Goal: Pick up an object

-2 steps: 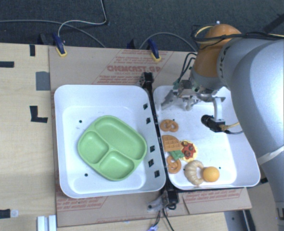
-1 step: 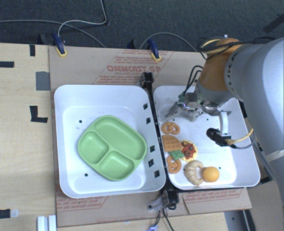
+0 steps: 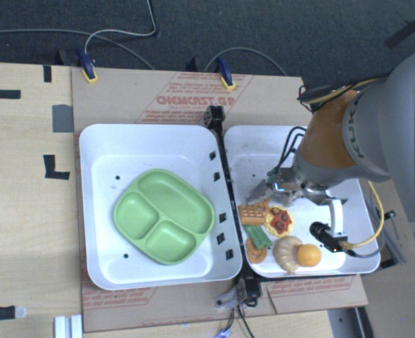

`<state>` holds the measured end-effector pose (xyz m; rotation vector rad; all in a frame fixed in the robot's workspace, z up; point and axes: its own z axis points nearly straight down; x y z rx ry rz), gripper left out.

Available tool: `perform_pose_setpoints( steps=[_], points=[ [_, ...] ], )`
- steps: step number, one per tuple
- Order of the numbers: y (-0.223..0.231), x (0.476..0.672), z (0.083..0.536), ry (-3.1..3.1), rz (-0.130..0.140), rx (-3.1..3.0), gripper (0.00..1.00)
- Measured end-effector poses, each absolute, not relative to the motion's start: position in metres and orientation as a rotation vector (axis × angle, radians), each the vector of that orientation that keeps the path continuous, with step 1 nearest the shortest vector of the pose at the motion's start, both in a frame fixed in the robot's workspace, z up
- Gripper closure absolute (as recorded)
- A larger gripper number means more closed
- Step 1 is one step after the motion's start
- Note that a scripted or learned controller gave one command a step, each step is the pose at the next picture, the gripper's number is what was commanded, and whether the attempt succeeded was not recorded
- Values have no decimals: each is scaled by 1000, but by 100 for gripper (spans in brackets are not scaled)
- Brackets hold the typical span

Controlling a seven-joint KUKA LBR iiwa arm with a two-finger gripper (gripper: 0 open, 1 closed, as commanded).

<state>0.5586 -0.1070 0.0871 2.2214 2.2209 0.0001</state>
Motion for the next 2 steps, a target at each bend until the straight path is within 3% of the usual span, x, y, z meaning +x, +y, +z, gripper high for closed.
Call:
perform_pose_setpoints(
  steps=[1, 2],
  points=[
    [-113, 524, 87, 2218, 6, 2215, 0],
    [-95, 553, 86, 2219, 1, 2218, 0]
  ],
)
